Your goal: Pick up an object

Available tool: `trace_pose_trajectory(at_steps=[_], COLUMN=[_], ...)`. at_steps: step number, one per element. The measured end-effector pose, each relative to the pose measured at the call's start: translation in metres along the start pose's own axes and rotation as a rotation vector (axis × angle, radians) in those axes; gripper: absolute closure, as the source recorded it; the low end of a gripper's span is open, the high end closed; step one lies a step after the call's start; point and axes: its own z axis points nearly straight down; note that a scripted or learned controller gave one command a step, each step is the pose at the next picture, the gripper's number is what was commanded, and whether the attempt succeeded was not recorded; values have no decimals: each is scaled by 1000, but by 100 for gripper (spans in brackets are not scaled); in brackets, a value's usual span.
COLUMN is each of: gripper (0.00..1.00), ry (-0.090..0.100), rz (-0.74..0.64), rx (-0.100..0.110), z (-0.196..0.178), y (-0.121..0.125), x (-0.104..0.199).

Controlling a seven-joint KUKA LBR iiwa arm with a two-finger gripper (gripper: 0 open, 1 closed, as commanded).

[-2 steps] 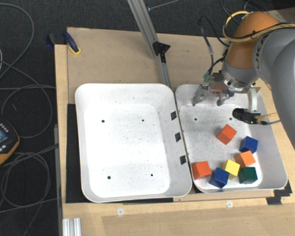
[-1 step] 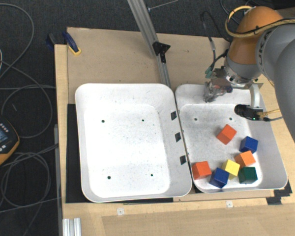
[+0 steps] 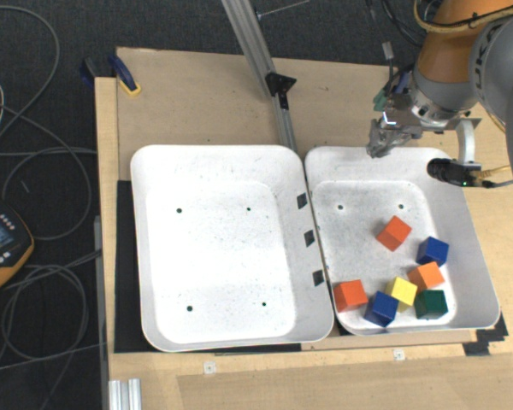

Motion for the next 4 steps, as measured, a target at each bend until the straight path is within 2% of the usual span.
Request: trace_pose_trajectory(at_steps=[2,3,4], gripper=[100,100,100], ry=[0,3,4], rz=[-1,-3,-4], rx=[1,12,13], z=[-98,-90,-75], y=[3,-27,-49], x=[3,43,90])
